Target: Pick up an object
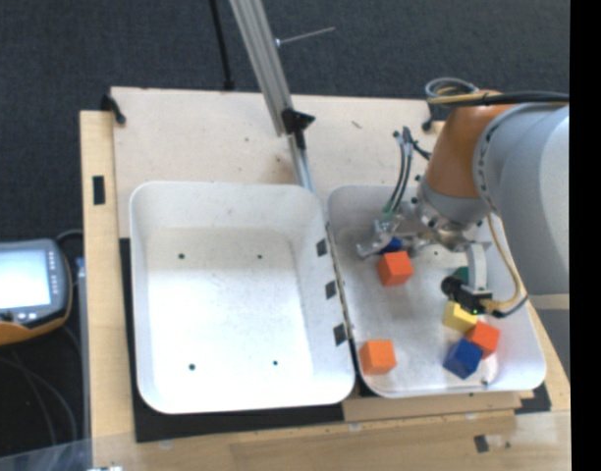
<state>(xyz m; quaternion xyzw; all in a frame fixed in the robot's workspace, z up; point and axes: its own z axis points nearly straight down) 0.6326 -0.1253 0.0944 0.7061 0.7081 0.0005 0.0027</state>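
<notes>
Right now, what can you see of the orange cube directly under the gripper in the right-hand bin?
The orange cube is a small, solid-coloured block with flat matte faces, possibly foam or painted wood. It sits in the upper middle of the right bin, turned slightly relative to the bin walls. The gripper hangs right above it, its metal parts meeting the cube's top edge in this view; whether they actually touch it cannot be told. It stands apart from a second orange cube near the bin's lower left and the cluster of blocks at lower right.

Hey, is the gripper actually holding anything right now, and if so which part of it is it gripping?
Cannot tell. The gripper sits right over an orange cube in the right bin, touching or nearly touching its top, but this view does not show the cube clamped.
</notes>
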